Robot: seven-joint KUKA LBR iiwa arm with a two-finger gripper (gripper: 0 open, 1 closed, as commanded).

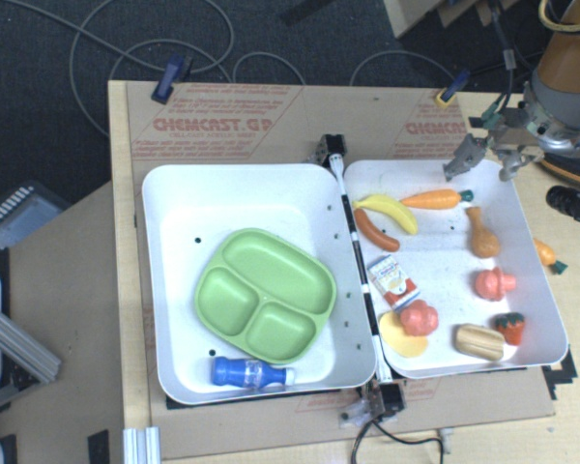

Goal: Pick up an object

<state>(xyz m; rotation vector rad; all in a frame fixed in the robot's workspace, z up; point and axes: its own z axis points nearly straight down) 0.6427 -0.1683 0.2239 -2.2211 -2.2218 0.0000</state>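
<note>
1. Overhead, the table bears two white bins: the left bin with a green divided plate and a blue bottle lying near its front edge; the right bin with the toy food.
2. The arm reaches in from the right; its gripper hangs over the right bin's far corner.
3. The fingers are spread apart, nothing between them.
4. Nearest thing: an orange carrot, just toward the camera from the fingers and slightly toward the bin divider. Long axis runs roughly across the view, green tip at its right end.
5. A yellow banana touches or nearly touches the carrot's left end; a drumstick lies just beyond the green tip.
6. Judgement: the carrot looks the likeliest pick; the fingers need a short move down and toward the camera, closing across its narrow width.
</note>
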